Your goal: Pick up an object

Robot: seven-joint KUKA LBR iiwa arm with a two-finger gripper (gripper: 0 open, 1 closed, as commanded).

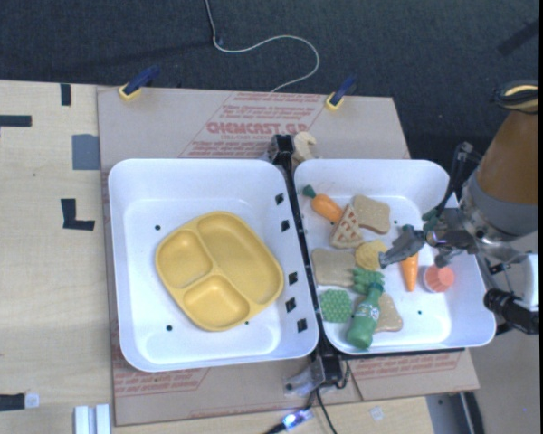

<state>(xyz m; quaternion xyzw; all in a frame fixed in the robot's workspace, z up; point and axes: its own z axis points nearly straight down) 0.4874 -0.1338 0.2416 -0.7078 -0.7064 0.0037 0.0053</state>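
Cardboard (253, 129) printed in red covers the bench under two white bins set side by side. The left bin (136, 242) holds a yellow divided plate (219, 269) lying flat near its middle. The right bin (434, 328) carries a heap of toy food: a toast slice (373, 212), a waffle wedge (347, 231), a carrot (327, 208) near the back, a green bottle (364, 319) toward the front, and a pink-red piece (439, 278) at the right. The gripper (414, 242) reaches in from the right above a smaller carrot (409, 272); whether its jaws are apart or together cannot be told
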